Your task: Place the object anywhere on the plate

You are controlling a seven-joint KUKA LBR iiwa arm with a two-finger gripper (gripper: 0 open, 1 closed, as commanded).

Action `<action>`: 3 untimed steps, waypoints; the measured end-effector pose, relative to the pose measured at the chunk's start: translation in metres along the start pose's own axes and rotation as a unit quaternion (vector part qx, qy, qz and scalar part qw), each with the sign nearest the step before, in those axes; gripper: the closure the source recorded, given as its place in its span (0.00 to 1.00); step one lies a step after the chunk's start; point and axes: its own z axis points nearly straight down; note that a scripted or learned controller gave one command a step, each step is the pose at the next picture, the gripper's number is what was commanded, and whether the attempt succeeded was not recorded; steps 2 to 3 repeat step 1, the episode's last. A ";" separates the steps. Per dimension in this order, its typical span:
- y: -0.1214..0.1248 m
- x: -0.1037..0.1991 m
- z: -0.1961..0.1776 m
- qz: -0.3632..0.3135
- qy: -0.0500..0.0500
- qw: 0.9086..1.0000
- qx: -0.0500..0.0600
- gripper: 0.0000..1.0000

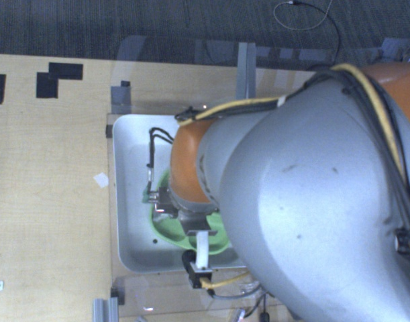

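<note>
Pale wood worktop (50,200) spreads across the left, marked with black squares (58,78) near its far edge and a small white scrap (100,179) lying just beside the white bin (127,200). Inside that bin, a green plate (166,225) shows as a crescent beneath the arm's wrist. The gripper (153,203) hangs directly over the plate, and whether it is open or has hold of anything cannot be told. Further right, the grey arm (312,200) with its orange band (186,163) covers the rest of the bin.

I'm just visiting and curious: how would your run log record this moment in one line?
arm: over left bin | claw: hidden | green plate: partly visible under wrist | object: unseen
</note>
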 end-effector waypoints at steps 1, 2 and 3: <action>0.000 0.000 -0.007 -0.003 -0.001 1.000 0.002 1.00; 0.000 0.000 -0.007 -0.003 -0.001 1.000 0.002 1.00; 0.000 0.000 -0.007 -0.003 -0.001 1.000 0.002 1.00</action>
